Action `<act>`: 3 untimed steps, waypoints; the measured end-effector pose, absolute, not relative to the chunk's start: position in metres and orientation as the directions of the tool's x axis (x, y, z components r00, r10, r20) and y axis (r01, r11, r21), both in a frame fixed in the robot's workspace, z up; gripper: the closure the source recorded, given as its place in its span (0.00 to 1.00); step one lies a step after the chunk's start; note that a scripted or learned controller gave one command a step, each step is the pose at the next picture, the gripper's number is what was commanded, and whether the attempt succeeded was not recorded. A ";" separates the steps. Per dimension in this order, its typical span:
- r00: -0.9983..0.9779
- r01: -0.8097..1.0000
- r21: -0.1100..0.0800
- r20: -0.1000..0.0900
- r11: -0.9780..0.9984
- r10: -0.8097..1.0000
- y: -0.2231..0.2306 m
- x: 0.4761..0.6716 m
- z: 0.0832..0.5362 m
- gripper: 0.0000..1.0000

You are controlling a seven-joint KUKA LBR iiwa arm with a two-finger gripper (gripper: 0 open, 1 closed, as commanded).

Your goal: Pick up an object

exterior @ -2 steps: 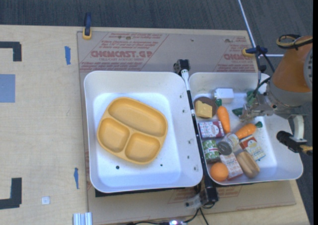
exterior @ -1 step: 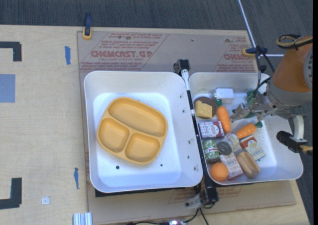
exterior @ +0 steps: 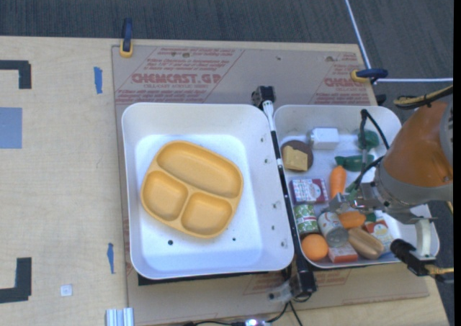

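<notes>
camera view, arm (exterior: 421,155) bent low over right bin (exterior: 389,117), gripper (exterior: 354,202) among toys, grip unreadable

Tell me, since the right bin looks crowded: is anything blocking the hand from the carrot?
Nothing visible stands between them. The hand is low in the right bin, just below the carrot. Close neighbours crowd it: a red-and-white packet to its left and a green toy above.
</notes>
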State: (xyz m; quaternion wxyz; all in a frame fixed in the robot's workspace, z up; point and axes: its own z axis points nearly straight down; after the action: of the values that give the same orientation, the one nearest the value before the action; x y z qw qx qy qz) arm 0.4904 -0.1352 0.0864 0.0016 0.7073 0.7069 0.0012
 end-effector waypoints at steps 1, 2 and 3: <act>0.001 1.000 0.011 -0.003 -0.001 1.000 -0.136 0.493 0.097 1.00; -0.002 1.000 0.003 0.001 0.002 1.000 -0.050 0.513 0.185 1.00; -0.001 1.000 0.002 0.000 0.001 1.000 -0.051 0.513 0.185 0.00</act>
State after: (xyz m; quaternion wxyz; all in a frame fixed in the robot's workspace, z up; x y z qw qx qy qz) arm 0.5129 -0.0508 0.1851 0.0008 0.7067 0.7075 0.0009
